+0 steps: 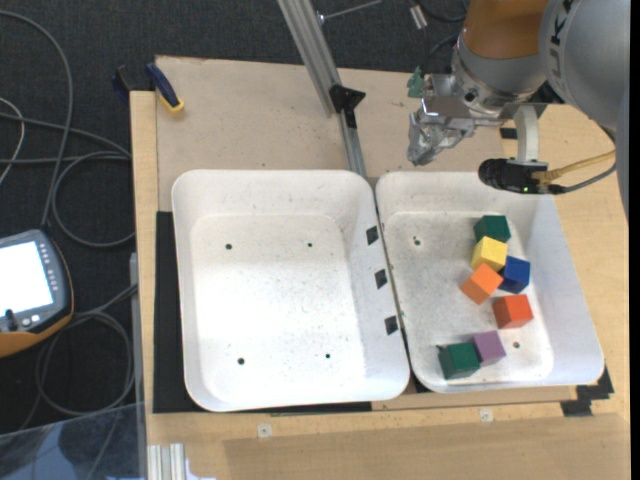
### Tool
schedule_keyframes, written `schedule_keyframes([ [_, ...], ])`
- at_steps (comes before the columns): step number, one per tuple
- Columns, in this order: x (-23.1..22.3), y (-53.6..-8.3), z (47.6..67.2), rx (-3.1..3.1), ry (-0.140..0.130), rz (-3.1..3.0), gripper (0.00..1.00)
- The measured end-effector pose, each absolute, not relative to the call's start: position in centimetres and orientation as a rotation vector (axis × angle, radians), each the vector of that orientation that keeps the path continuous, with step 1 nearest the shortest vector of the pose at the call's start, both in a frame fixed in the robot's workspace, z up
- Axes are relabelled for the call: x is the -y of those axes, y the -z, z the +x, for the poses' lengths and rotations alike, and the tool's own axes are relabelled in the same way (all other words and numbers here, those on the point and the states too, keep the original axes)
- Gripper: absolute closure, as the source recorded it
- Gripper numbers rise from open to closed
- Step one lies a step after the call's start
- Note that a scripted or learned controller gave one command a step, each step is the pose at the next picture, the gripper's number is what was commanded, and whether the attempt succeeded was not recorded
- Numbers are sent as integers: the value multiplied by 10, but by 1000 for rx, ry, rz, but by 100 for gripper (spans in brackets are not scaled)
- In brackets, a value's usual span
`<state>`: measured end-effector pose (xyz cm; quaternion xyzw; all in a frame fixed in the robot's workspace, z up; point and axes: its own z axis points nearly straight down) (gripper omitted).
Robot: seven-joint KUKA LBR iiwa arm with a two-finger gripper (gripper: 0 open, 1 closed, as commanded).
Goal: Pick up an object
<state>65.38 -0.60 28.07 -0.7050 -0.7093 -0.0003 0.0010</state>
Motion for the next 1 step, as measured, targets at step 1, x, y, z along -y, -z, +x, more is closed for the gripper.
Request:
schedule_keyframes([
  [1, -45, -281, 651, 2226, 1, -2213, 100],
])
